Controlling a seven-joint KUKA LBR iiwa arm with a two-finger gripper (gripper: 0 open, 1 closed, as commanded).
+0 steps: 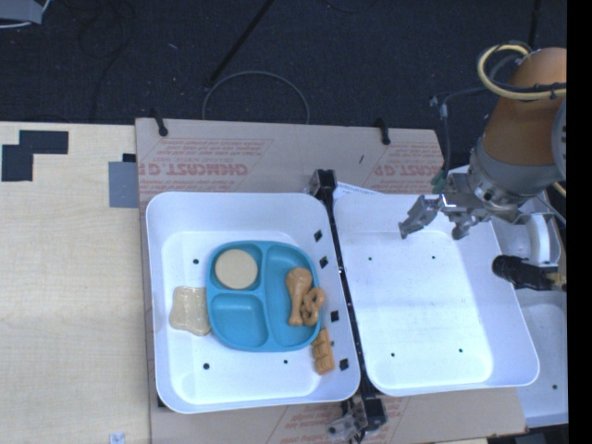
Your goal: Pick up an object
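In the left bin (pixel 176 220) lies a blue divided tray (pixel 248 326). A round tan disc (pixel 235 268) rests in its upper left compartment, and a tan pretzel-like piece (pixel 303 296) lies in its right compartment. A pale biscuit-shaped piece (pixel 191 310) sits just left of the tray, and a small brown piece (pixel 322 351) lies by the tray's lower right corner. My gripper (pixel 437 219) hangs over the upper right part of the right bin (pixel 435 340), far from all these objects. Its two fingers are spread apart with nothing between them.
A black divider (pixel 337 285) runs between the two bins. Both bins rest on a cardboard sheet (pixel 250 155). A black handle-like part (pixel 523 271) sticks out beyond the right bin's edge. The wooden bench (pixel 65 294) stretches to the left.
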